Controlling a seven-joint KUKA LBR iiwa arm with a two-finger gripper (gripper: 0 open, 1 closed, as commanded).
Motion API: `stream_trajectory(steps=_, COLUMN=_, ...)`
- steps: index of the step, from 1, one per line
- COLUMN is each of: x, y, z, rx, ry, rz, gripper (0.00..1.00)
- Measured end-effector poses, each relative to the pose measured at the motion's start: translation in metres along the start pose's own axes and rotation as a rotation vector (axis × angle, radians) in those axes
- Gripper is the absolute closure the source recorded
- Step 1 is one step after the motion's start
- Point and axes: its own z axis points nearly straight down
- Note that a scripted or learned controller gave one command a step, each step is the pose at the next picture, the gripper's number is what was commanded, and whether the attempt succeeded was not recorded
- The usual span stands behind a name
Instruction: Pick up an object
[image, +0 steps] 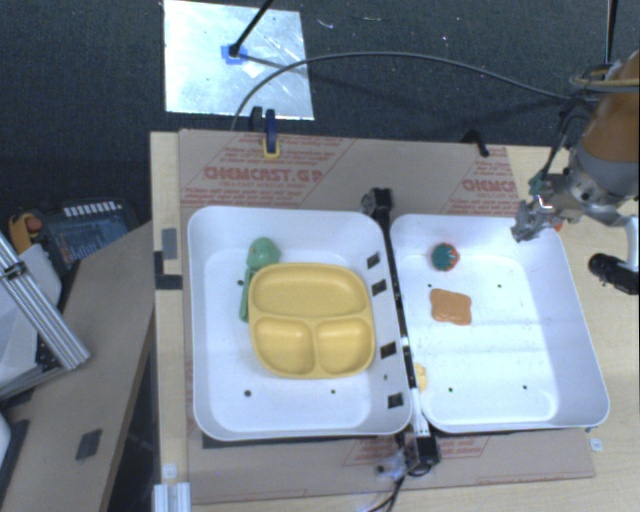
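While the pincer (527, 226) hovers at the right bin's (520, 400) upper-right rim, grip state indiscernible, an orange piece (451, 306) awaits mid-bin, unobstructed.

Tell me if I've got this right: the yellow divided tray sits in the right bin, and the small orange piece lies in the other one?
Not quite. The camera view shows the yellow divided tray in the left bin; the small orange piece lies in the other one, the right bin.

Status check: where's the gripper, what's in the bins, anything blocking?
Gripper over right bin's top-right corner, holding nothing. Small round object and orange piece lie apart there, unobstructed. Yellow tray in left bin.
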Motion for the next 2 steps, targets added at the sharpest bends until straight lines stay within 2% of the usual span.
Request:
stream_trajectory(steps=1, x=0.0, y=0.002, z=-0.054, rx=0.002, ry=0.001, rz=0.0, gripper=1.0)
stream_trajectory(steps=2, x=0.052, y=-0.006, z=-0.061, rx=0.006, ry=0.003, rz=-0.003, gripper=1.0)
